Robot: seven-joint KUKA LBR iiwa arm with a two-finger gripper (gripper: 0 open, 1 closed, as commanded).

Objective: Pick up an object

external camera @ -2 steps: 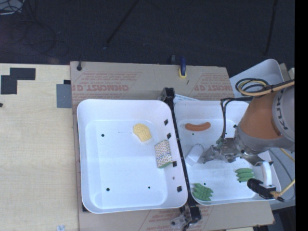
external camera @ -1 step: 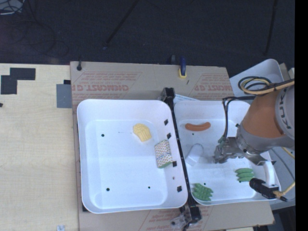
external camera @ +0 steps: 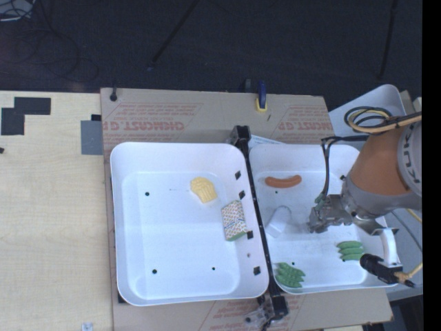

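Camera view, left to right: left bin [external camera: 131, 219] holds a yellow piece [external camera: 203, 189] and a patterned packet [external camera: 233, 221] against the divider. Right bin [external camera: 310, 167] holds an orange sausage [external camera: 283, 181], a pale cup [external camera: 278, 221], green pods [external camera: 289, 274] and a second green piece [external camera: 350, 250]. Gripper [external camera: 324, 219] hovers just right of the cup, nothing visibly held; jaw state cannot be determined. Recommended: centre over the chosen item before descending. Fingertips are indistinct.
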